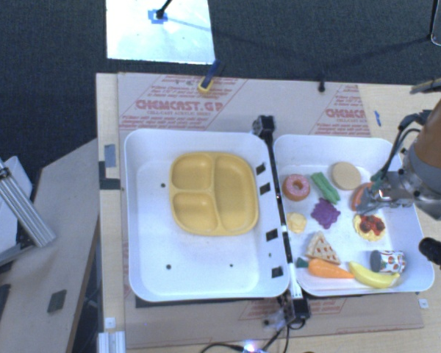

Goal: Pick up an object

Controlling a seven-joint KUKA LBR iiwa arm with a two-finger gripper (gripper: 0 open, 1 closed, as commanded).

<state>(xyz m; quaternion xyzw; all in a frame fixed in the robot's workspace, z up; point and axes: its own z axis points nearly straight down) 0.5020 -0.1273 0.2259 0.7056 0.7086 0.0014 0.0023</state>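
Two white bins sit side by side on the bench. The left bin (pixel 147 271) holds a yellow divided plate (pixel 212 193). The right bin (pixel 419 267) holds toy foods arranged around a purple grape cluster (pixel 325 213): a pink doughnut (pixel 296 187) up and left of it, a green piece (pixel 325 185) just above, a tan round cookie (pixel 345 175) up and right, a small pizza (pixel 371 226) to its right, a waffle wedge (pixel 322 248), carrot (pixel 329 270), banana (pixel 371 276) and small can (pixel 388 260) below. The gripper (pixel 373 197) hangs right of the grapes, just above the pizza, beside a reddish piece (pixel 359 195); whether it is spread or closed cannot be told.
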